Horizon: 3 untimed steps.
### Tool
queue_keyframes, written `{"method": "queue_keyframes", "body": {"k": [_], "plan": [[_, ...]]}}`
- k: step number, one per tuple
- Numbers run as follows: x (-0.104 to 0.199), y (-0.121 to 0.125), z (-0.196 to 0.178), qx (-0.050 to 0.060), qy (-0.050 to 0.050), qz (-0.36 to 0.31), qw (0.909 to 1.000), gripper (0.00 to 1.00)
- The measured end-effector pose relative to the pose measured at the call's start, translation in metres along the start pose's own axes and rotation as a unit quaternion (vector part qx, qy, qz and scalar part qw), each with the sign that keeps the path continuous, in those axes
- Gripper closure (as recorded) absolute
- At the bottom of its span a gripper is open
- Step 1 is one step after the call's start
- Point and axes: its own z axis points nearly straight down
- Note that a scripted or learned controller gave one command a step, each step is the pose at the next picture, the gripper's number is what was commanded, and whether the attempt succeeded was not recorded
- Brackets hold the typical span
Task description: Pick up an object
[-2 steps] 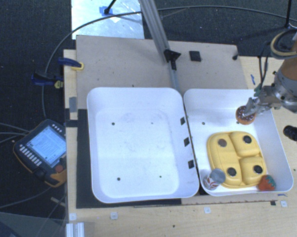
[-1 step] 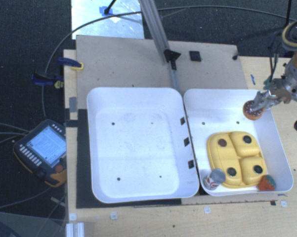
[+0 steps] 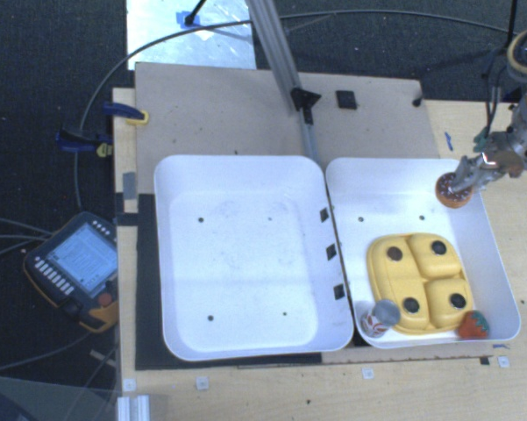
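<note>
My gripper (image 3: 460, 185) reaches in from the right over the back right corner of the right bin (image 3: 359, 191). A small round brown donut-like piece (image 3: 452, 192) sits between its fingertips, and the fingers are shut on it. Further forward in the same bin lies a yellow moulded block (image 3: 418, 283) with several black dots. A small grey and white ball (image 3: 382, 315) rests at the block's front left. A red and green strawberry-like toy (image 3: 473, 324) lies in the front right corner.
The left bin (image 3: 237, 253) stands beside the right one, with black clips (image 3: 331, 251) along the shared edge. A slanted metal pole (image 3: 276, 42) and its clamp rise behind the bins. A teach pendant (image 3: 74, 266) and cables lie off the bench at left.
</note>
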Motion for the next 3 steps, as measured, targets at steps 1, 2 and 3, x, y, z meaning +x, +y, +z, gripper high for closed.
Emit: {"method": "queue_keyframes", "body": {"k": [1, 2, 3], "plan": [[0.056, 0.005, 0.013, 0.001, 0.001, -0.001, 1.0, 1.0], [0.105, 0.022, 0.018, 0.001, 0.001, -0.002, 1.0, 1.0], [0.159, 0.022, 0.029, 0.001, 0.001, -0.001, 1.0, 1.0]]}}
